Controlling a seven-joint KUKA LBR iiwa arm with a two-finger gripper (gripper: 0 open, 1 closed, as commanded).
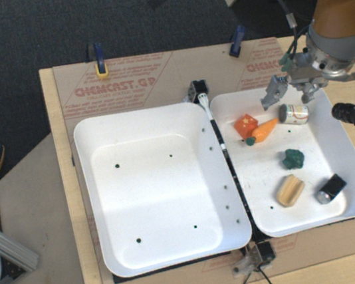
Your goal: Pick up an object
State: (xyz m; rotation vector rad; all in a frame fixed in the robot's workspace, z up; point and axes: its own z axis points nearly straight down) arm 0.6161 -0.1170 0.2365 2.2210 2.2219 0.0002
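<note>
The arm reaches in from three o'clock, and its claw point(293, 93) hangs over the twelve o'clock end of the right bin point(353, 162) with its two fingers spread apart and nothing between them. Just below it lies a small silvery cylinder point(293, 114), near the bin's far rim. Towards nine o'clock of that cylinder sit an orange block point(246, 124) and a toy carrot point(263, 132), touching or almost touching each other. Further towards six o'clock are a green lump point(293, 159), a tan wooden peg point(289, 190) and a black and silver piece point(332, 189). The left bin point(97, 185) holds none of these. By the look of it the pick is not yet made: nothing is lifted, and the descent, the closing and the lift are all left to do. The cylinder seems the likeliest target, being closest under the claw.
</note>
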